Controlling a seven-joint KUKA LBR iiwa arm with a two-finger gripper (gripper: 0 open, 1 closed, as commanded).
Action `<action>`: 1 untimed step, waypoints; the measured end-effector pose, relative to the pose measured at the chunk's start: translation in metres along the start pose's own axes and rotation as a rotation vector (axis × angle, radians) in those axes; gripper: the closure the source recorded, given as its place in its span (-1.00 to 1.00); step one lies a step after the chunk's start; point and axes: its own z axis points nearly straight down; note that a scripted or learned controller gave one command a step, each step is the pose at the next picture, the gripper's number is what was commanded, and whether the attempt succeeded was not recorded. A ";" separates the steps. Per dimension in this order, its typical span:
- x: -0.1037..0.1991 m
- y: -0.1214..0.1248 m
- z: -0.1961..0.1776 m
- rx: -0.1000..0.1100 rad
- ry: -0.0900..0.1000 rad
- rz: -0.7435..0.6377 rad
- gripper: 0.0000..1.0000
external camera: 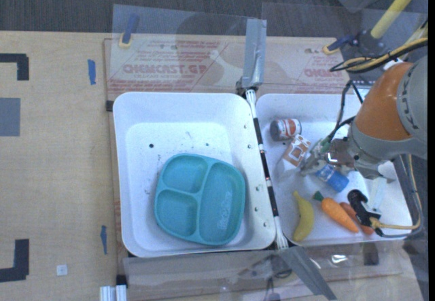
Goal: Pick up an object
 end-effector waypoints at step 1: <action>0.000 0.001 -0.010 -0.002 -0.001 -0.002 1.00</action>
